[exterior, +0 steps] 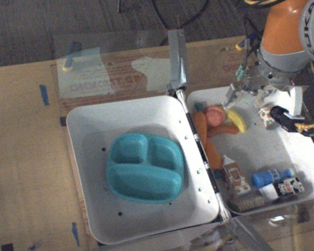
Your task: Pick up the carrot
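Observation:
The carrot (201,126) is orange with a small green top and lies along the left wall of the right bin (301,153), pointing toward the front. My gripper (244,92) hangs over the back of that bin, to the right of the carrot and a little behind it. Between the two lie a pink round item (215,114), a yellow banana (236,119) and an orange-brown sausage shape (223,131). The wrist's own bulk hides the gripper's lower end.
A teal divided plate (144,167) sits in the left bin (89,138). The right bin's front holds a brown carton (234,179), a blue bottle (273,176) and a black-and-white carton (287,187). A small patterned cup (267,115) lies under the wrist, and a cable (312,125) trails to the right.

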`<state>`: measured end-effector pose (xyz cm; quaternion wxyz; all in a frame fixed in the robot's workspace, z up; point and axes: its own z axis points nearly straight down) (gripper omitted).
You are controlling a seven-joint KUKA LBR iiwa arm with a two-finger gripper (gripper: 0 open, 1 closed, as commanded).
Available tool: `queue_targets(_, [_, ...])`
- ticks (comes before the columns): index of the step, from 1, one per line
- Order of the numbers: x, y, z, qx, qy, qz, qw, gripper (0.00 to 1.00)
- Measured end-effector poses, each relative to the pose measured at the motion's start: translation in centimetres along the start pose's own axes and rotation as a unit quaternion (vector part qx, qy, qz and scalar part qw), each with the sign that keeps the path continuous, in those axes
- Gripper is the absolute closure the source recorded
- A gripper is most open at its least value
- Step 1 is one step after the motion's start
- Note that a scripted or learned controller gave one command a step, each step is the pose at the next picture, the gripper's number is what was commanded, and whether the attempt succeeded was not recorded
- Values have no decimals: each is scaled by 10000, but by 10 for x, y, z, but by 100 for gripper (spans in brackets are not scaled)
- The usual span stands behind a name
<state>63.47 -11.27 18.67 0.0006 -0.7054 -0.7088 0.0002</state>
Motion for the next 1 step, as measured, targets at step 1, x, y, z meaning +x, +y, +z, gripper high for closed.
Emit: queue_targets(1, [68, 33, -83, -20, -8, 43, 10000, 0])
